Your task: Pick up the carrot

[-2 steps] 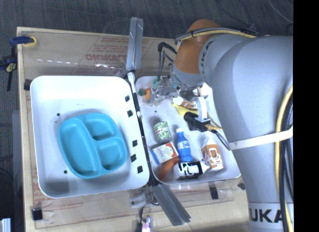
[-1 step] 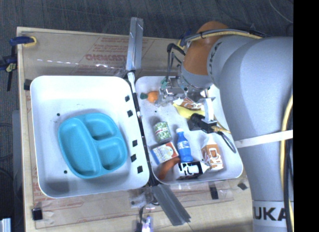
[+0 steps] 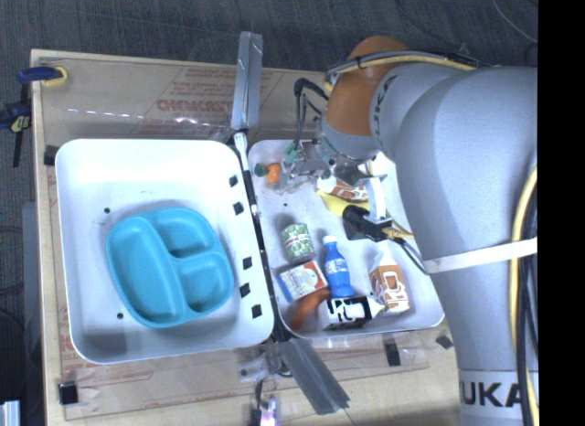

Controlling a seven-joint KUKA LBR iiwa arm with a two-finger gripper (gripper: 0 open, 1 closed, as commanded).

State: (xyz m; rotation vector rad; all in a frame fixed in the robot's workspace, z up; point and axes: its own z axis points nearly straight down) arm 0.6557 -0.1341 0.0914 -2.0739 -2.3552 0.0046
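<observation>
The small, stiff, smooth carrot [image 3: 271, 172] at the right bin's [image 3: 416, 322] eleven o'clock wants a mid-body pinch; the tool's [image 3: 297, 166] state I cannot tell.

- Arm [image 3: 439, 141]: grey, orange band above wrist, reaches in from the right over the right bin [image 3: 274, 154].
- Gripper [image 3: 297, 166]: low at the far end of the right bin; finger state unclear.
- Small orange item [image 3: 272, 174], just left of the gripper, near the bin wall.
- Carrot [image 3: 311, 303]: lies at the near end of the right bin, well apart from the gripper.
- Near it: green can [image 3: 296, 241], blue bottle [image 3: 336, 267], small carton [image 3: 299, 281].
- Left bin [image 3: 91, 164]: holds a blue divided tray [image 3: 169, 264].
</observation>
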